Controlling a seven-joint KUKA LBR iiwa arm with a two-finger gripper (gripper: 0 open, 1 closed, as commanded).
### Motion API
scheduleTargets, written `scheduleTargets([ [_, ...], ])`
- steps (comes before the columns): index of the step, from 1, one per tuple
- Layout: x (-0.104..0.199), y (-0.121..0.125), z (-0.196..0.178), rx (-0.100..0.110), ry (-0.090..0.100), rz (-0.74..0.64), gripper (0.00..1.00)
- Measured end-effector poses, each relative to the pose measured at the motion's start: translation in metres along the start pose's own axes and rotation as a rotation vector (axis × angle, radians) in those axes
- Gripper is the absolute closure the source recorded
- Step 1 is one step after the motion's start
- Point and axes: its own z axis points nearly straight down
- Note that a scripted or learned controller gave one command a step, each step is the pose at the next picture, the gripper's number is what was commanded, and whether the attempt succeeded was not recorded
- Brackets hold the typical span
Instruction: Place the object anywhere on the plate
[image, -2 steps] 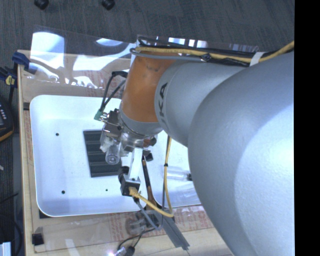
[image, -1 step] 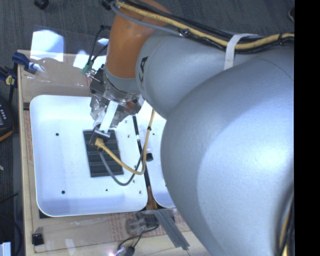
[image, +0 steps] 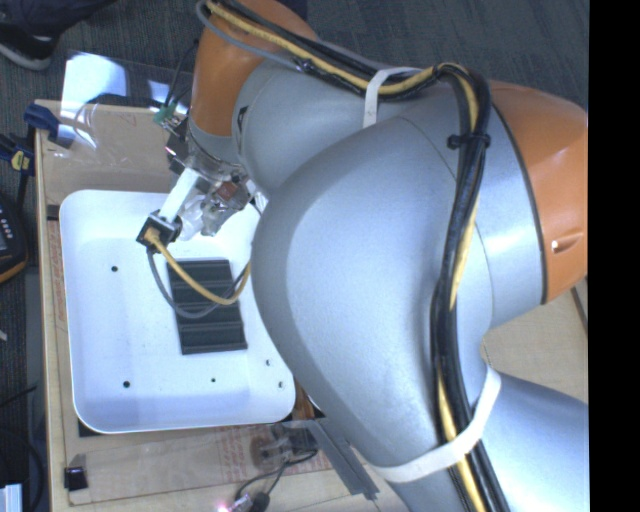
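A dark, ribbed rectangular object (image: 208, 305) lies flat on the smooth floor of the white bin (image: 100, 330), near its middle. My tool (image: 205, 212) hangs just above its far end; I cannot tell its state.

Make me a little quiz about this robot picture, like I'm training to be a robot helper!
1. True or false: the dark ribbed slab lies inside the white bin.
2. In the picture, which edge of the slab is the end effector nearest? A) its top edge B) its bottom edge C) its left edge
3. Fill in the gap: the band on the arm above the wrist is coloured ____.

Key: 1 true; 2 A; 3 orange.
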Motion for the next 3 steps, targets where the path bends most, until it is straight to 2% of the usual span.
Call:
scheduleTargets([
  [1,0.041,-0.049,-0.055,-0.004,0.006,0.516,1.00],
  [2,0.060,-0.064,-0.060,-0.006,0.007,0.622,1.00],
  [3,0.055,-0.071,-0.186,-0.006,0.005,0.429,1.00],
])
